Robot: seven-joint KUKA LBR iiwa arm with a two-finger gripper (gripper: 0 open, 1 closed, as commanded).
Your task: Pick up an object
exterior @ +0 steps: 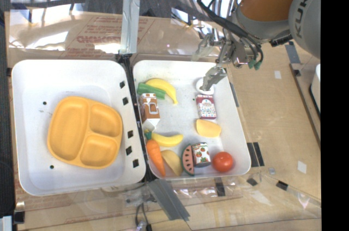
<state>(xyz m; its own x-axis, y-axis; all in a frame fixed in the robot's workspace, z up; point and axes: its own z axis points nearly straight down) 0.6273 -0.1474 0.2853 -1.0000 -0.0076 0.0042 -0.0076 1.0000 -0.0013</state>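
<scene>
The gripper [209, 80] is hanging over the far right part of the right bin [235, 115], reaching in from the right, and nothing is showing between its fingers; whether they are parted or closed cannot be told from this slanted view. Just near of it, almost under the tips, a small carton [206, 106] with a red-and-white printed face is lying flat on the bin floor, and this is looking like the likeliest target. It is probably light and fairly stiff, with smooth faces that may be slippery, so taking it across its two long sides near the middle seems the safest hold. A pale yellow wedge [208, 128] is sitting just near of the carton, close enough to be nudged. Further left, two bananas [162, 89] [166, 139], another carton [150, 106] and a carrot [155, 156] are lying; a tomato [222, 161] is resting at the near right corner. The left bin [27, 115] is holding a yellow divided tray [84, 132].
</scene>
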